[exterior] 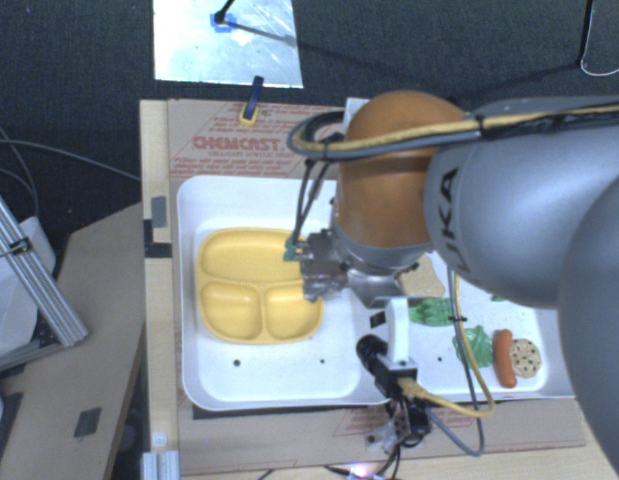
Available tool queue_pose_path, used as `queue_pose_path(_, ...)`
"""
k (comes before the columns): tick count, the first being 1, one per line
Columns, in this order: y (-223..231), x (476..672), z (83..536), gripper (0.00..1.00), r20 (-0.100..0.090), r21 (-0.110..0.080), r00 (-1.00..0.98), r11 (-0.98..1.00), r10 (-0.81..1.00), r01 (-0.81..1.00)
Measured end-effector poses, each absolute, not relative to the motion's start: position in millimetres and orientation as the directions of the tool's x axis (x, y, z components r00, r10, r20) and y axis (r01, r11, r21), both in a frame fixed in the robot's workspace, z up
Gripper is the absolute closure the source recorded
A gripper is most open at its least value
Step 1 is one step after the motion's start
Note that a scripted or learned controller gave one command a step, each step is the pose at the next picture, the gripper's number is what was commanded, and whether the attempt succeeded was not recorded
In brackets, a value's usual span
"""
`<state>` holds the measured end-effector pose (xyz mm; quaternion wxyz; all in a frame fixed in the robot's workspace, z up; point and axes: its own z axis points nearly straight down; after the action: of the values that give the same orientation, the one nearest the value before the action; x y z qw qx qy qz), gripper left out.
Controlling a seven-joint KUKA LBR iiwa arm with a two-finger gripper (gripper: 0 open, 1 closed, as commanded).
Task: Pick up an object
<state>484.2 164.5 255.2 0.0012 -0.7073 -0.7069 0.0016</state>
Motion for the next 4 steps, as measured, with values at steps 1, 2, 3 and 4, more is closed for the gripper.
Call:
queue_pose_path(1, 111.0, 487.0, 239.6, 1.00, 0.000, -0.001, 0.004, -0.004, 1.000, 1.000)
queue_pose_path(2, 65.1, 487.6, 364.4, 1.00, 0.001, 0.011, 0.002, -0.002, 1.000, 1.000)
queue_pose_path(3, 4.0, 513.5, 290.5, 1.00, -0.002, -0.002, 0.005, -0.005, 1.000, 1.000)
queue_pose_path(4, 57.7, 501.5, 179.0, 1.00, 0.002, -0.007, -0.007, 0.007, 1.000, 1.000)
